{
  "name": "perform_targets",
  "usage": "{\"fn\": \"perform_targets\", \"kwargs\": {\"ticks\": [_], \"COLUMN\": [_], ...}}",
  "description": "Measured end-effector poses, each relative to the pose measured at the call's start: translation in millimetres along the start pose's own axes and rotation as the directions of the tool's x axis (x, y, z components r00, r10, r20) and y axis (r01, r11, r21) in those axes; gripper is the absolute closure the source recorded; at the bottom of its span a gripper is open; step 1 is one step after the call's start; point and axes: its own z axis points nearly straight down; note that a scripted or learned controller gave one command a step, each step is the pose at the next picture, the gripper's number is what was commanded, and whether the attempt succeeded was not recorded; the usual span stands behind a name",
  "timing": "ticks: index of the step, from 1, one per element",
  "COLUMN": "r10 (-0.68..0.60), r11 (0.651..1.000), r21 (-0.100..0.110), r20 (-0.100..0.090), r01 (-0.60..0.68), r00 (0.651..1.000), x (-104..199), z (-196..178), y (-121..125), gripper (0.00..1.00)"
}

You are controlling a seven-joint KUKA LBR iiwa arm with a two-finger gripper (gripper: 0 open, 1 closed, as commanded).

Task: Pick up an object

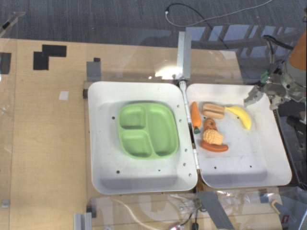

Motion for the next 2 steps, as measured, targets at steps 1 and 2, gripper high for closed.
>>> {"fn": "perform_targets", "kwargs": {"ticks": [1,2], "r10": [-0.072,-0.074], "r11": [0.997,0.997], "r21": [0.000,-0.007], "r20": [0.000,0.001], "r01": [0.072,0.074], "r00": [0.997,0.997], "x": [-6.5,-5.4], "z": [118.3,105.9], "y": [8.9,11.2], "gripper": [0.00,1.00]}}
